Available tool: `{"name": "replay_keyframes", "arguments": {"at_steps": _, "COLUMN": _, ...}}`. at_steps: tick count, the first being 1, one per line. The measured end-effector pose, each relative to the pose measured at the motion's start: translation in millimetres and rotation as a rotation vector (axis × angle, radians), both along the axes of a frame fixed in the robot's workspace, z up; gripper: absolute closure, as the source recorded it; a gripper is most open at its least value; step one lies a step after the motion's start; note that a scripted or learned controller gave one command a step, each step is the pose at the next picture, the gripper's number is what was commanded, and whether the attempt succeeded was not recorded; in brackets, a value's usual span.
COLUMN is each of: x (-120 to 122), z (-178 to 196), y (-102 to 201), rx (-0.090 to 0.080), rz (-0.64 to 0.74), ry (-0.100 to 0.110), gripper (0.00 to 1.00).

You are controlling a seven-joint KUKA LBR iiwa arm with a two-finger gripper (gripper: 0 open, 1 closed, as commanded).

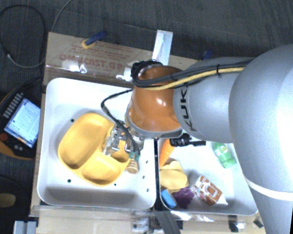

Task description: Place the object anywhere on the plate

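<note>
A yellow plate (82, 138) lies in the left bin (54, 128), and a second yellow dish (98, 170) overlaps its lower right side. My gripper (122, 149) hangs low over the right edge of the plate, under the orange wrist band (153, 106). A small tan object (132, 165) sits just below and right of the gripper, at the edge of the yellow dish. Whether it is held or resting there is unclear from this angle. The arm hides the upper right part of the left bin.
The right bin (243, 199) holds an orange carrot-like piece (166, 153), a yellow item (172, 178), a purple item (183, 195), a blue piece (168, 198), a brown-and-white packet (207, 190) and a green bottle (224, 154). A handheld pendant (20, 124) lies left of the bench.
</note>
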State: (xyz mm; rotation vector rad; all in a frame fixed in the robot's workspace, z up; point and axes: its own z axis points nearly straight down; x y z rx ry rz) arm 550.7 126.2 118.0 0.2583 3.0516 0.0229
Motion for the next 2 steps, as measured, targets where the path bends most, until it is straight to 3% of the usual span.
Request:
{"name": "replay_keyframes", "arguments": {"at_steps": 1, "x": -4.8, "z": -4.2, "y": -4.4, "rx": -0.011, "rz": 0.016, "ry": 0.041, "gripper": 1.0}}
{"name": "replay_keyframes", "arguments": {"at_steps": 2, "x": -2.9, "z": -4.4, "y": -2.8, "rx": -0.008, "rz": 0.015, "ry": 0.031, "gripper": 0.0}}
